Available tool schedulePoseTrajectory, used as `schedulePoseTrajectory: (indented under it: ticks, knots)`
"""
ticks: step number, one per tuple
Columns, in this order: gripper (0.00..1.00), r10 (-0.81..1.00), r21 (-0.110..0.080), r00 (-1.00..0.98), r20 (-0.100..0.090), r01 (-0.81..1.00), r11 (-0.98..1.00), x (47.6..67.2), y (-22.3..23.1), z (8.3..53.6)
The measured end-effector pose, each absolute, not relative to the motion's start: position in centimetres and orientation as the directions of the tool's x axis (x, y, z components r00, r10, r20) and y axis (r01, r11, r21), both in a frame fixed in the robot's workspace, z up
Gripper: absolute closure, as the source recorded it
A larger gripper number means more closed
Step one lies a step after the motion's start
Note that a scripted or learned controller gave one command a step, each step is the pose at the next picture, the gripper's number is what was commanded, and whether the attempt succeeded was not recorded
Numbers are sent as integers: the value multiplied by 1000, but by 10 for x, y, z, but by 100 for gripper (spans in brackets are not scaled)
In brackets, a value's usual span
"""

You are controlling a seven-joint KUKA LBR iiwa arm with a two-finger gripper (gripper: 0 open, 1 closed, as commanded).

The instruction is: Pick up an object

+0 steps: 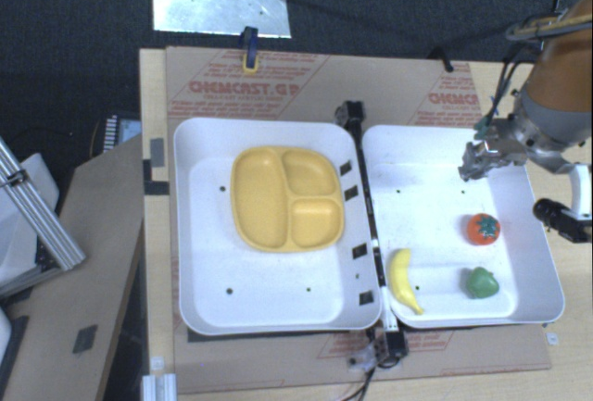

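In the right bin lie three toy foods: a red-orange tomato toward the right wall, a green pepper below it, and a yellow banana at the front left corner. My gripper hangs over the upper right part of this bin, above and slightly left of the tomato. It carries nothing that I can see. The arm's orange band and grey wrist come in from the right.
The left bin holds a yellow divided plate. A black divider with clips runs between the bins. Cables and a black part hang at the right bin's right wall. Bare bin floor spans the middle of the right bin.
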State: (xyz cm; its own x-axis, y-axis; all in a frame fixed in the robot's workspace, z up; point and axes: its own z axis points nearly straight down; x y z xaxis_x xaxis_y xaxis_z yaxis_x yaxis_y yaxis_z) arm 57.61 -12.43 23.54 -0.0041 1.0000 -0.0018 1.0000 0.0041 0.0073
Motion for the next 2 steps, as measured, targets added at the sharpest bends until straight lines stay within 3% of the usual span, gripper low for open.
schedulePoseTrajectory:
  ticks: [1,2]
  knots:
    - [100,1000,3,-4,-1,1000,4,577,-124,255]
    - [100,1000,2,-10,1,1000,10,577,-66,259]
